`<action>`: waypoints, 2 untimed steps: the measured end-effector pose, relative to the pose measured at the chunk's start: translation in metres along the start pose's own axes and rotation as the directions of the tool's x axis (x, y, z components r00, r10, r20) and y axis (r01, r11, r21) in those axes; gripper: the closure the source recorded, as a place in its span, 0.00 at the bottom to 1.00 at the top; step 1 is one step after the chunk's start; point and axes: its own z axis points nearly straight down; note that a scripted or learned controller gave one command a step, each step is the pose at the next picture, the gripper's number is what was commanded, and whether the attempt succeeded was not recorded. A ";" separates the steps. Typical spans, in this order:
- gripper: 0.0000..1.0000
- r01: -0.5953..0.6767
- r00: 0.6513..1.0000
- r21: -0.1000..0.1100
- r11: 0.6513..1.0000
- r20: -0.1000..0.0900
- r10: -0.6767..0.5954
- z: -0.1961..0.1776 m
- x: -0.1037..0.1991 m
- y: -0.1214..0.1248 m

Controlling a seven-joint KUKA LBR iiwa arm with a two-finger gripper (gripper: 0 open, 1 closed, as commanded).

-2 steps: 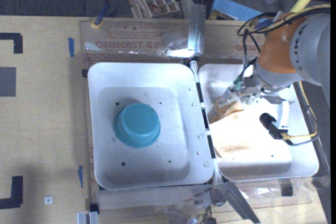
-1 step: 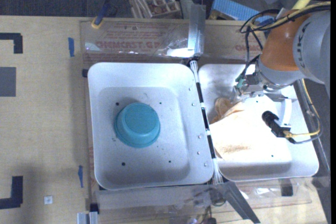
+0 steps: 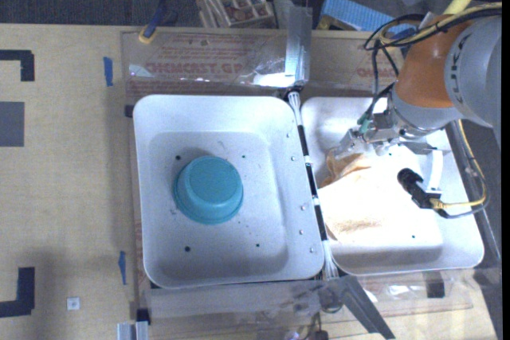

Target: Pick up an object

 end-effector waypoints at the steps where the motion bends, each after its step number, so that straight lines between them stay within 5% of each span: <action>1: 0.00 0.062 0.998 0.009 0.998 -0.001 -0.062 0.022 0.010 -0.008; 2: 1.00 0.060 0.998 0.004 0.998 -0.002 -0.060 0.011 0.010 -0.007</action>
